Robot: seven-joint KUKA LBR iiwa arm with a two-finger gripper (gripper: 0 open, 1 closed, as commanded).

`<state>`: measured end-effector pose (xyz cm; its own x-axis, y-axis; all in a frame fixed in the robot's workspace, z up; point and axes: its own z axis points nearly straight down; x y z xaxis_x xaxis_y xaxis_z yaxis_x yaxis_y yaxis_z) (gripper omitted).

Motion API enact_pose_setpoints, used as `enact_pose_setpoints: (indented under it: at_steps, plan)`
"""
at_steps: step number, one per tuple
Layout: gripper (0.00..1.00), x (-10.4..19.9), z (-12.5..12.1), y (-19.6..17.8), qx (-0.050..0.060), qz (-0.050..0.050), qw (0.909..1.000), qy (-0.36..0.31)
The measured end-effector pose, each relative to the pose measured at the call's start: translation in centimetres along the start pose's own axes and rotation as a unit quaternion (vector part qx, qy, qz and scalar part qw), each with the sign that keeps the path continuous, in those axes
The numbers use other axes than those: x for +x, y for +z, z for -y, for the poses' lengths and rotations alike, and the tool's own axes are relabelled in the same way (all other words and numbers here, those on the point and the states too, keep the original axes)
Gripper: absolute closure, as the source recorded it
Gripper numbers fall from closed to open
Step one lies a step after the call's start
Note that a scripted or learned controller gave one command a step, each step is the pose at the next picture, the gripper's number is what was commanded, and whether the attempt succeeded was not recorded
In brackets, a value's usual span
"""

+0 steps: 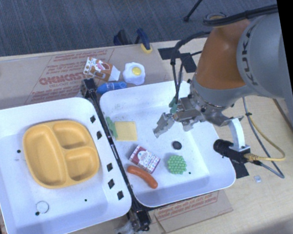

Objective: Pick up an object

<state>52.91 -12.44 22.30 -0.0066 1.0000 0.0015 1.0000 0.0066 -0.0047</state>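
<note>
- Gripper point(172, 126) over right bin point(213, 177), fingers apart, nothing between them.
- Candidates below on bin floor: green ball point(176, 164), red box point(144, 159), sausage point(142, 176), yellow block point(125, 130).

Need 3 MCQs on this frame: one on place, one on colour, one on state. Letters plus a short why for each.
1. Where does the yellow divided tray lie?
A. left bin
B. right bin
C. on the cardboard outside both bins

2. What colour is the round bumpy ball in the right bin?
A. red
B. green
C. blue

3. How does the pincer stand?
A. clamped on the sausage
B. resting on the tray
C. over the right bin with nothing between its fingers

Answers:
1. A, the tray sits inside the left bin.
2. B, the ball is green.
3. C, the sausage lies apart from it near the bin's front edge.
</note>
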Motion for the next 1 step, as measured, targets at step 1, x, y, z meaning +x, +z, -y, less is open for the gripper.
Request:
enact_pose_setpoints:
  at_steps: [1]
  plan:
    - [0.00,2.60,2.79,13.22,0.000,0.000,0.9989,0.047]
